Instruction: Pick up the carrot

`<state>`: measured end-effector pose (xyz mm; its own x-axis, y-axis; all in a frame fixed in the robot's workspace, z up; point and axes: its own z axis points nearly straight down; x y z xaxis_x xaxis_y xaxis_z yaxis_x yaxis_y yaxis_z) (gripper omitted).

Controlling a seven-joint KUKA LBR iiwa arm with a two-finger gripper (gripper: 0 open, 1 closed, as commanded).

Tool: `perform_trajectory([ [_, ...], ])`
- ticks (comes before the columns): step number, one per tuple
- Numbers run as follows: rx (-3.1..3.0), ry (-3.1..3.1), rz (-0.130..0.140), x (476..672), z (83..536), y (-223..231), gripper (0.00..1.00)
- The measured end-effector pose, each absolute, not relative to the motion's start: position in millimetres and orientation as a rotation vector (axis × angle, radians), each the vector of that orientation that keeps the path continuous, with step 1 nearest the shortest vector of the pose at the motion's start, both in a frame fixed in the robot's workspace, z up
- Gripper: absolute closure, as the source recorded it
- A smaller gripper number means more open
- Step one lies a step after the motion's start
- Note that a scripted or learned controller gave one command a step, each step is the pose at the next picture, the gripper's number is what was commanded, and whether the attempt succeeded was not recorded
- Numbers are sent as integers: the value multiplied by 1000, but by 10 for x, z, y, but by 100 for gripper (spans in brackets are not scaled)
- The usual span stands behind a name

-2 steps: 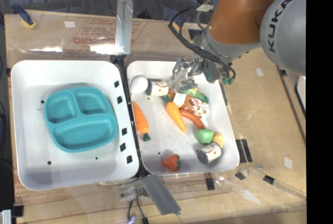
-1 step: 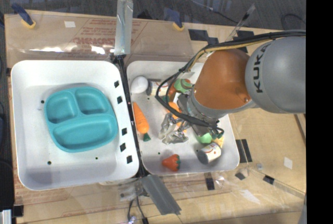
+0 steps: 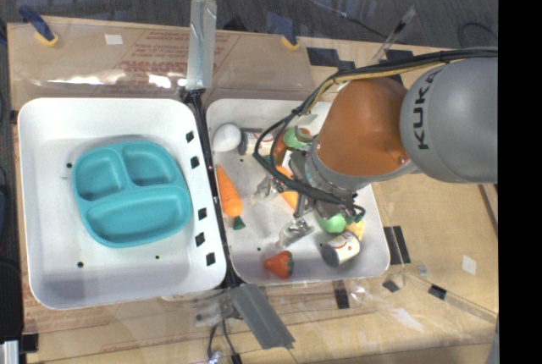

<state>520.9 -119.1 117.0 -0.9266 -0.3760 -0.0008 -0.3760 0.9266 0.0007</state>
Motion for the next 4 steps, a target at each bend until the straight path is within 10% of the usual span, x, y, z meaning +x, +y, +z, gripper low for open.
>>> perform_trajectory([
  [1, -638, 3076, 2, 5528, 913, -1243, 0],
  [2, -648, 3071, 1, 5545, 1022, -1222, 100],
  [3, -479, 3091, -5, 5000, 2623, -558, 100],
  [4, -407, 3116, 0, 5735, 2305, -653, 100],
])
